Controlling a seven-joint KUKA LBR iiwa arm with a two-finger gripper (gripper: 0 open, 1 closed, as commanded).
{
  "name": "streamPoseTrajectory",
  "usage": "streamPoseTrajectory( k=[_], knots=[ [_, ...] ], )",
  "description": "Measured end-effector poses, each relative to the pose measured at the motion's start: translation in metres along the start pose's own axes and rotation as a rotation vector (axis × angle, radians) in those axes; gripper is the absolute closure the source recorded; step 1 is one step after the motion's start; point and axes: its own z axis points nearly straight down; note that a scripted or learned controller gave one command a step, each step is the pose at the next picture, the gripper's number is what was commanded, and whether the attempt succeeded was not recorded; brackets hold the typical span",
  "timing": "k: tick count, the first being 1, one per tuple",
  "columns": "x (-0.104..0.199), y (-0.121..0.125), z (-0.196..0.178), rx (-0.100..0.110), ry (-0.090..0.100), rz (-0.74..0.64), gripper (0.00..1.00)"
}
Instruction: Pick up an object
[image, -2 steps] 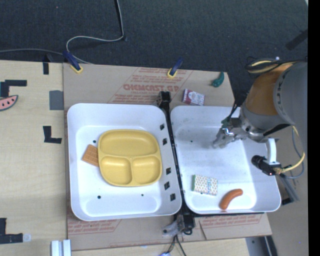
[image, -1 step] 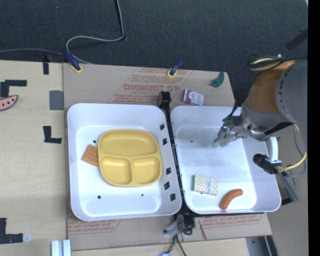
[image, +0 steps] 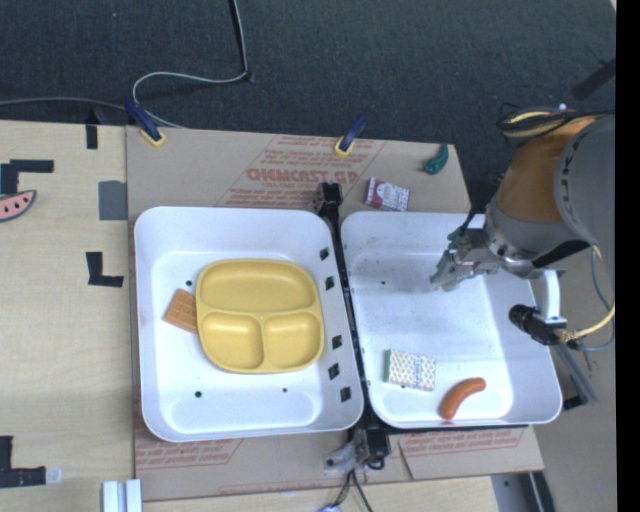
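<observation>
Since the gripper (image: 449, 270) hangs over bare floor in the right bin (image: 420, 310), it holds nothing; how far it is open I cannot tell. The sausage (image: 462, 397) and small packet (image: 410, 369) lie well apart from it, near the front wall.

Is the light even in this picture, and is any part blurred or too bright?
Camera view: light is soft and even; the yellow tray casts only a faint shadow. The white bins look bright but not washed out. The claw is small and slightly blurred. The sausage stays sharp.
</observation>
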Motion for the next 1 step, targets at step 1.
streamPoseTrajectory(
  k=[1],
  knots=[
    [0.0003,0.0002,-0.0093,0.000,0.000,0.000,1.00]
  ],
)
